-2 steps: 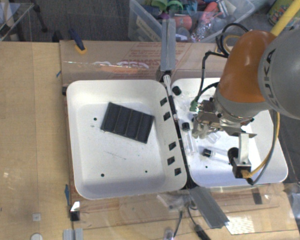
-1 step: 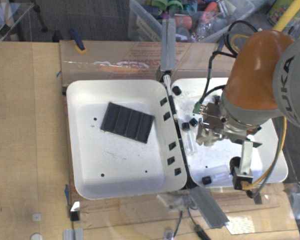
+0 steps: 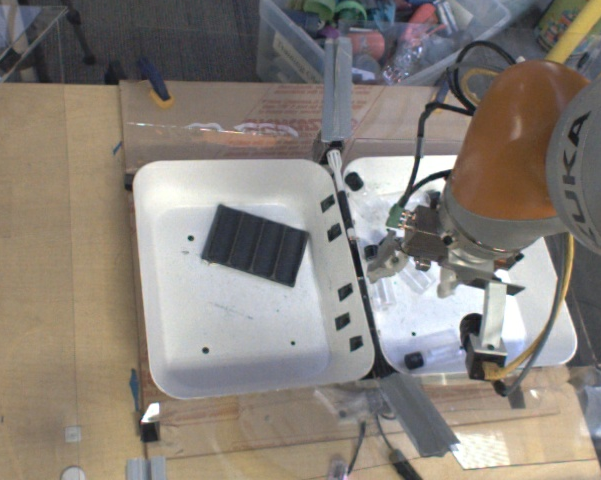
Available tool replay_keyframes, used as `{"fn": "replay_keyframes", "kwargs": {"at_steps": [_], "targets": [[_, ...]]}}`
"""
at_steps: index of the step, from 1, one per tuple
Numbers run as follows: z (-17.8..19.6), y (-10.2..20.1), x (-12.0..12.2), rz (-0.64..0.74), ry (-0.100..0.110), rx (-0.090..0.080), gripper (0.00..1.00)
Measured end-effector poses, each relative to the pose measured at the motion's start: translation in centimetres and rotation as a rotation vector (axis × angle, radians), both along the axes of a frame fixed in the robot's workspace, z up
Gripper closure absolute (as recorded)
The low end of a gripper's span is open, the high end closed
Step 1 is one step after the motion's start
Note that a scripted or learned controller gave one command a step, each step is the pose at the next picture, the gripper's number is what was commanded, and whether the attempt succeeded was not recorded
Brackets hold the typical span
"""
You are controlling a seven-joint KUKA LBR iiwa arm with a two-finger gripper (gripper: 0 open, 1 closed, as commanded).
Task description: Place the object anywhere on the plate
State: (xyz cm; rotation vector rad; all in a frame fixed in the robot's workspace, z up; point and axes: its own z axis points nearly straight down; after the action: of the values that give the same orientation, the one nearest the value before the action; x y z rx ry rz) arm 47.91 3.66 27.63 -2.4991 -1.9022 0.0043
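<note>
Camera view: a dark ribbed rectangular plate point(image 3: 255, 245) lies flat and slightly tilted in the left bin point(image 3: 170, 358). Small clear objects point(image 3: 412, 276) lie in the right bin point(image 3: 555, 343), partly hidden under the arm point(image 3: 510, 158). The gripper point(image 3: 405, 253) hangs over them; finger state cannot be told. A tub of toys point(image 3: 380, 8) stands behind.

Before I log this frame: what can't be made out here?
- Gripper: in the camera view the arm's orange wrist covers it from above; open or shut unclear.
- Clear object in the right bin: transparent on white, too faint to identify.
- Dark ridged plate in the left bin: material unclear.
</note>
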Motion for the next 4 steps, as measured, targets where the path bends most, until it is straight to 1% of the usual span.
{"fn": "replay_keyframes", "kwargs": {"at_steps": [1,2,3,4], "targets": [[0.9,0.0,0.0,0.003,0.002,-0.001,1.0],[0.9,0.1,0.0,0.003,0.003,-0.001,0.0],[6.4,-4.7,0.1,0.108,-0.002,0.0,0.0],[7.4,-4.5,0.1,0.112,0.0,-0.001,1.0]]}}
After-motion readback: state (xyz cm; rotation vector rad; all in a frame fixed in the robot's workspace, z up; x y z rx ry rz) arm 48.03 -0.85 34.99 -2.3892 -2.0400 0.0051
